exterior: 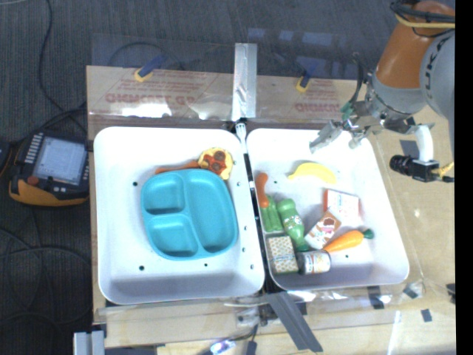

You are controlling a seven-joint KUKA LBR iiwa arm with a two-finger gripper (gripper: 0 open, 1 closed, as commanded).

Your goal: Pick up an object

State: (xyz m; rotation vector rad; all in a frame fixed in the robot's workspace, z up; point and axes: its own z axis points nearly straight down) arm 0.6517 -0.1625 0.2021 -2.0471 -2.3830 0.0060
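Note:
My gripper (338, 136) hangs over the far right corner of the right bin (384, 191), its two fingers spread apart with nothing between them. Below it in that bin lie a yellow banana (312, 171), a pink-and-white carton (341, 204), an orange carrot (344, 241), a green bottle (291, 222), a small jar (316, 262) and a checkered packet (281, 253). The banana is the nearest item, a little to the gripper's lower left.
The left bin (118, 198) holds a blue divided tray (189, 211) and a yellow-orange toy (216, 161) at its far edge. A handheld pendant (49, 168) lies on the floor at left. Brown cardboard (177, 91) lines the bench behind the bins.

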